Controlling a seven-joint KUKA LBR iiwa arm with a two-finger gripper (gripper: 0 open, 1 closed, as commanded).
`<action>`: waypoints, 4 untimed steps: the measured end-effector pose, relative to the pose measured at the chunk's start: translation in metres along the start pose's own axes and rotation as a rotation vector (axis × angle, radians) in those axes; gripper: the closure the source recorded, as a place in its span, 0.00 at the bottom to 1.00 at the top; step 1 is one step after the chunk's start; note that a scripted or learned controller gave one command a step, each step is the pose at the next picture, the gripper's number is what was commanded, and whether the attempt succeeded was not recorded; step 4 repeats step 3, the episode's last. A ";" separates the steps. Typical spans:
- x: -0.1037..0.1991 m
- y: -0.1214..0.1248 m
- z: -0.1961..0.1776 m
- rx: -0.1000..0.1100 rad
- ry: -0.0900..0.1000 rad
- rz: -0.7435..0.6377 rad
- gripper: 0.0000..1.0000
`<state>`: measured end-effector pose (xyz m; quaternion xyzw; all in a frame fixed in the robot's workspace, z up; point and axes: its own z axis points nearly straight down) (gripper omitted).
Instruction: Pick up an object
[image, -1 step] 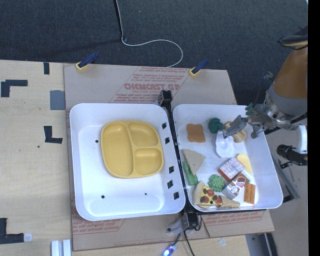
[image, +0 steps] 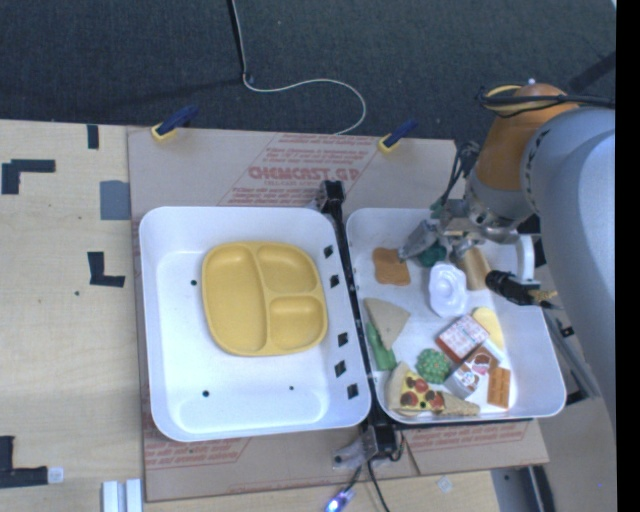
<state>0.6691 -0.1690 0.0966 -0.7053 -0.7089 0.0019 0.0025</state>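
Toast slice is lying flat near back of right bin, just left of claw. Going near to far, you are seeing pizza slice, green leafy toy, white lump, then toast. Toast is nearly square, no clear long side, edges turned slightly. You are reaching left and down. Claw grip: cannot tell. Yellow plate is sitting in left bin.

The grey arm reaches in, its end effector lowered.
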 end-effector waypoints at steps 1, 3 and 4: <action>-0.001 -0.002 -0.015 0.001 -0.002 0.002 1.00; 0.128 -0.080 -0.086 0.002 0.001 0.000 1.00; 0.128 -0.080 -0.086 0.002 0.001 0.000 1.00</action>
